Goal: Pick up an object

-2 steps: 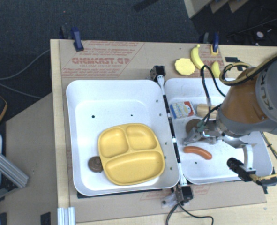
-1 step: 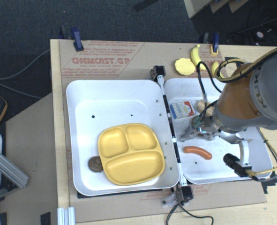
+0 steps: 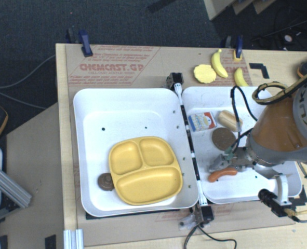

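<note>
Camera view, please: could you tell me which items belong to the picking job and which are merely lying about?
Job in hand, right white bin:
- orange sausage-shaped toy by the end effector
- brown round disc
- white and blue carton
- tan cylinder

Lying about:
- yellow divided plate, left bin
- small brown disc
- two yellow bananas

text: "CHEMCAST GP" | red print | on bench board (image 3: 111,66)

1 fixed camera sits high above the pale wooden desk (image 3: 117,66), looking down at a slant from a middling distance. Both shallow white plastic bins (image 3: 91,139) lie in frame side by side, with dark carpeted floor (image 3: 34,19) beyond.
</note>
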Available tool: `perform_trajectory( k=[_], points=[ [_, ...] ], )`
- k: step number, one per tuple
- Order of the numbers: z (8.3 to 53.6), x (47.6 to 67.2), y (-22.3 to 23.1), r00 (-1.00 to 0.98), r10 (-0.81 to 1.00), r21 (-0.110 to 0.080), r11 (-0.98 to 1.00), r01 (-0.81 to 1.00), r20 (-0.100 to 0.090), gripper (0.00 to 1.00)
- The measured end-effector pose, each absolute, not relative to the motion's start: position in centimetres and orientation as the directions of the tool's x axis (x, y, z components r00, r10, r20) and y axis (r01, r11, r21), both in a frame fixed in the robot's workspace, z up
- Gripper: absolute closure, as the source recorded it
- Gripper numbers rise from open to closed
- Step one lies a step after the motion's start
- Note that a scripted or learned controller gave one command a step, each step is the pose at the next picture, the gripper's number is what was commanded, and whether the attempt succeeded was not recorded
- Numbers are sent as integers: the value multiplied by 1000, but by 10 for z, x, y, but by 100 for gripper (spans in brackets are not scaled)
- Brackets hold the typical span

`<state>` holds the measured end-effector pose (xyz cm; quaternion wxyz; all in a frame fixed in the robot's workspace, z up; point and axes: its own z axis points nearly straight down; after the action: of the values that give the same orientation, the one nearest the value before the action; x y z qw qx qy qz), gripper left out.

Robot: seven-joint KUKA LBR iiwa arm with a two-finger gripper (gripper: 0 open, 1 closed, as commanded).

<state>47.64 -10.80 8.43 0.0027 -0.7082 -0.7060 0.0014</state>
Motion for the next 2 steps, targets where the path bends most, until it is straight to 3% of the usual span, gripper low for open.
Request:
perform_trajectory(
  k=[1,2],
  points=[
    [95,479,-107,2,1000,1,-2,1000,-1,100],
    [94,479,-107,2,1000,0,-2,1000,0,0]
  ],
)
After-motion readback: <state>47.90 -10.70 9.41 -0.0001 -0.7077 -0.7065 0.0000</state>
